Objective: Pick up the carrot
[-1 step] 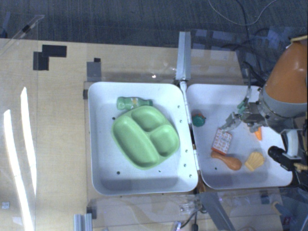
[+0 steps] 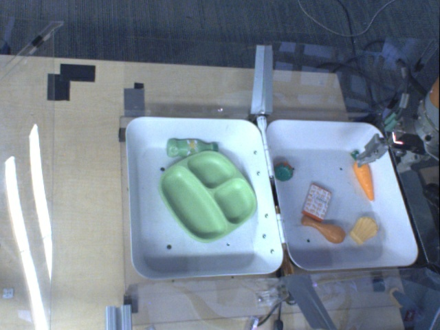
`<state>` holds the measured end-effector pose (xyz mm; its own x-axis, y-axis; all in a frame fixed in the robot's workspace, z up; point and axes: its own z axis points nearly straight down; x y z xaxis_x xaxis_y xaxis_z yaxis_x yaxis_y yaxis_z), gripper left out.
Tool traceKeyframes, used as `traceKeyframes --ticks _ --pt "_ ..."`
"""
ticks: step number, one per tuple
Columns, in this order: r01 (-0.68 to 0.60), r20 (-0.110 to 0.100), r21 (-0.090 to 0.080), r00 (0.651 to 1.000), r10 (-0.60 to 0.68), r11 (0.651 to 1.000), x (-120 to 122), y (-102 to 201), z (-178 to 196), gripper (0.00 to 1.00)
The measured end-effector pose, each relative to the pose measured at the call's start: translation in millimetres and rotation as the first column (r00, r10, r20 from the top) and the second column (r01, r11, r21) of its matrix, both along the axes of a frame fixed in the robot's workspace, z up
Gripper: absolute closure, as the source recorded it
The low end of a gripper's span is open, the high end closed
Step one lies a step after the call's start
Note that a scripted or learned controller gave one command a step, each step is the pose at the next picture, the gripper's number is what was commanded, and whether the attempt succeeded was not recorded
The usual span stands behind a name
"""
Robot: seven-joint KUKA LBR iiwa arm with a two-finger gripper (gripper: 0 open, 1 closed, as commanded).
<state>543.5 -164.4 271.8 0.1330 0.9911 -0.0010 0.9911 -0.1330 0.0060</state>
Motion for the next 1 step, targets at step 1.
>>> traceKeyframes --ticks 1 --pt "0.079 -0.002 0.001 0.997 -0.079 0.997 46.1 -28.9 -39.8 0.00"
